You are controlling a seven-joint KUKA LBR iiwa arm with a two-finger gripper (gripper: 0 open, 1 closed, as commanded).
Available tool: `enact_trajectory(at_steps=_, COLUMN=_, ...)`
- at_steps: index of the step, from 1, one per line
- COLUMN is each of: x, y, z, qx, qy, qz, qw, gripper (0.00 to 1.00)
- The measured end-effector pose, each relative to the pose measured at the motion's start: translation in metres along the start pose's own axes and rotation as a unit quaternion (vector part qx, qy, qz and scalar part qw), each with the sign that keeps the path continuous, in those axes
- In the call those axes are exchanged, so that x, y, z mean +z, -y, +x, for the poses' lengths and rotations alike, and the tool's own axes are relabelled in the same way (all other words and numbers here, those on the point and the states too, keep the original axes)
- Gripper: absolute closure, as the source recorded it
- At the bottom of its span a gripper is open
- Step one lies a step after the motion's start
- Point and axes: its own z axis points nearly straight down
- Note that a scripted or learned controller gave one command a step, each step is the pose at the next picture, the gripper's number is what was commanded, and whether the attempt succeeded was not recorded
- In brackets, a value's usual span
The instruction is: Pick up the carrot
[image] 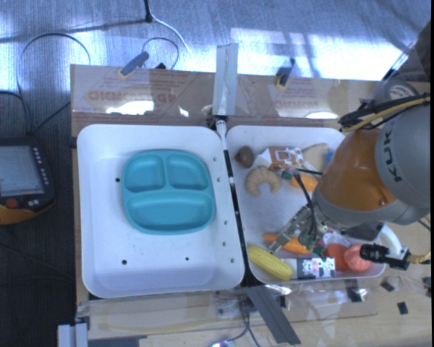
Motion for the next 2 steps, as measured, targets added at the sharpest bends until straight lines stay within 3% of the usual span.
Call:
enact_trajectory(at_steps=1, x=-0.008, y=-0.001, z=0.000, qx=-0.001, qy=0.000, qz=0.001, qw=1.0000, gripper=1.00)
enact_trajectory(at_steps=2, x=-0.094, y=-0.064, z=0.065, qx=-0.026, qy=-0.005, qz=0.001, qw=0.9997, gripper=1.00)
